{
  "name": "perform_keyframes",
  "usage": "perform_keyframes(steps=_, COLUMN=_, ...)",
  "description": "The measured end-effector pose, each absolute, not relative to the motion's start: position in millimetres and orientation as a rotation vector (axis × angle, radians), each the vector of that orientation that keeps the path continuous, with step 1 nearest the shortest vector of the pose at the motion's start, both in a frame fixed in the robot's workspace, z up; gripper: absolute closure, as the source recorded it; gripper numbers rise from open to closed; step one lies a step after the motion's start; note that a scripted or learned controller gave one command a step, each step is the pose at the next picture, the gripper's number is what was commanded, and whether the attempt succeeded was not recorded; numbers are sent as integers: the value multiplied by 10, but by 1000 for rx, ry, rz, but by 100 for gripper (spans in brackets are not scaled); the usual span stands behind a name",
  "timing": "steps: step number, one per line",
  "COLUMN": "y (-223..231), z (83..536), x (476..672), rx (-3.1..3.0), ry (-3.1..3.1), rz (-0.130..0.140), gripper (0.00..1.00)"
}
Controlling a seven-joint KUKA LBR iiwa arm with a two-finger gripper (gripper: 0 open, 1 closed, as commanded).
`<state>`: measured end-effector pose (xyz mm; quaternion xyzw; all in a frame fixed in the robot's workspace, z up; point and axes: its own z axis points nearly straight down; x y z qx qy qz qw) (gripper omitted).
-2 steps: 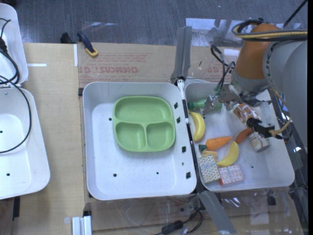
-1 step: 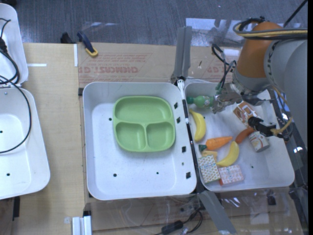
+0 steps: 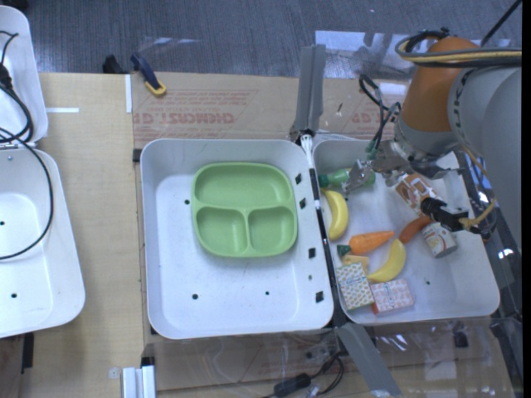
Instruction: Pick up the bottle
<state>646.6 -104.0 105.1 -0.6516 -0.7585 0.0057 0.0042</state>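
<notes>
Wooden bench [image 3: 83, 106] bears two white bins [image 3: 166, 288] over grey carpet [image 3: 249, 15]

right bin [image 3: 465, 301] crowded — bananas [image 3: 335, 214], carrots [image 3: 370, 241]

Matt green plastic tray [image 3: 245, 208] (smooth) in glossy white plastic bin [image 3: 166, 255]

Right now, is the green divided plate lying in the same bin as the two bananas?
No. The green plate lies in the left bin, while both bananas lie in the right bin.
</notes>
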Motion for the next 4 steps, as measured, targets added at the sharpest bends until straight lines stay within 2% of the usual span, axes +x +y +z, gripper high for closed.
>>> perform_keyframes(steps=1, y=-1050, z=1107, x=6470, rx=-2041, ry=-2375, rz=21, gripper=100)
perform_keyframes(steps=2, y=-1065, z=1108, x=6466, rx=-2043, ry=-2374, rz=25, gripper=0)
perform_keyframes(steps=3, y=-1150, z=881, x=6365, rx=-2341, ry=-2089, rz=7, gripper=0)
perform_keyframes(steps=4, y=-1124, z=835, x=6508, rx=-2346, ry=-2051, rz=44, gripper=0)
